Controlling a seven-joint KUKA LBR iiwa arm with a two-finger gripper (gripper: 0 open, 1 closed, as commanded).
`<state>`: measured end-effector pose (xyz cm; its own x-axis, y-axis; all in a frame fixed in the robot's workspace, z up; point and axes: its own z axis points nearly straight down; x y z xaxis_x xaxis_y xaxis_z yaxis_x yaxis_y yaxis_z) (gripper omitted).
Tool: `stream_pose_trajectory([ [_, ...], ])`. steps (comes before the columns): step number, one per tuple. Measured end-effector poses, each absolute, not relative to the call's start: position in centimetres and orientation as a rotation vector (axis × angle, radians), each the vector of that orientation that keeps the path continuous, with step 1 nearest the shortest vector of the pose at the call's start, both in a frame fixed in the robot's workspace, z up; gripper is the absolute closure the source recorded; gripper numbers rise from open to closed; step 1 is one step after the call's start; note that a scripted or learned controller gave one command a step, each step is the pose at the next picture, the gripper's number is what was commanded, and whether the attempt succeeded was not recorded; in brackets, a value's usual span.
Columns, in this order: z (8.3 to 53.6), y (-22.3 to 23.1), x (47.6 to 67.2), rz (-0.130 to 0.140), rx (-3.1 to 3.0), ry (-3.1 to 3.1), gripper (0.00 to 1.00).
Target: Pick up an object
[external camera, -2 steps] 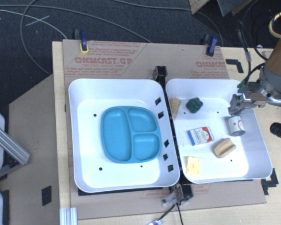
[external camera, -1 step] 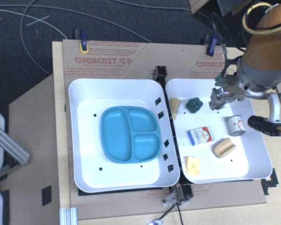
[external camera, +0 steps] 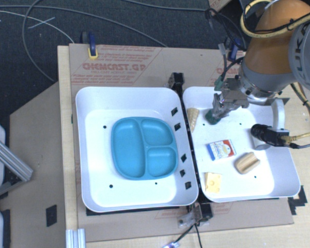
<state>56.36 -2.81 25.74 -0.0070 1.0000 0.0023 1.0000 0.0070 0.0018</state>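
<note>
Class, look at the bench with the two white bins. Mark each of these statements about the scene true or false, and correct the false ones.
1. The blue divided plastic plate lies in the left white bin. True.
2. The tan bread-roll-shaped item sits on the plate. False: it lies in the right white bin.
3. The plate has three compartments. True.
4. The gripper hovers over the left bin. False: it is over the right bin.
5. A small yellow cheese-like block lies near the right bin's front edge. True.
</note>
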Motion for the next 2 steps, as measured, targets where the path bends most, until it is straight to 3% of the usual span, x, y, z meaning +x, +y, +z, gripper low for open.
stream_pose_trajectory([
  [2,25.2,7.0,58.4,-0.003,-2.216,-2.227,1.0],
])
